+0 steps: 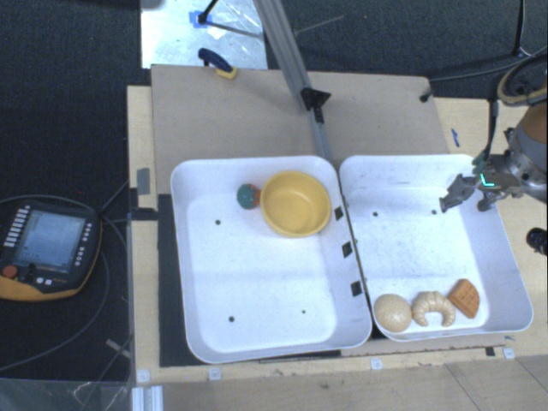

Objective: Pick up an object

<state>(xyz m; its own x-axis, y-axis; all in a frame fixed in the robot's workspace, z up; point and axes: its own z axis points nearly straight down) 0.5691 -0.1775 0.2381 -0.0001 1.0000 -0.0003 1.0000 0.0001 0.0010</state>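
Note:
In the right bin (411, 229) three food-like objects lie along the front wall: a round beige bun (393, 312), a pale croissant (434, 307) and an orange-brown waffle piece (465, 297). The left bin (248, 315) holds a yellow bowl (295, 203) near its back right, with a small green and red ball (248, 196) touching its left side. My gripper (467, 195) hangs over the right bin's back right edge, well behind the three objects. Its dark fingers stand apart with nothing between them.
A grey metal pole (287, 45) slants across the back of the bench to a black clamp (314, 99). A teach pendant (47, 247) lies on the dark floor at the left. Black clips (347, 248) sit along the seam between the bins.

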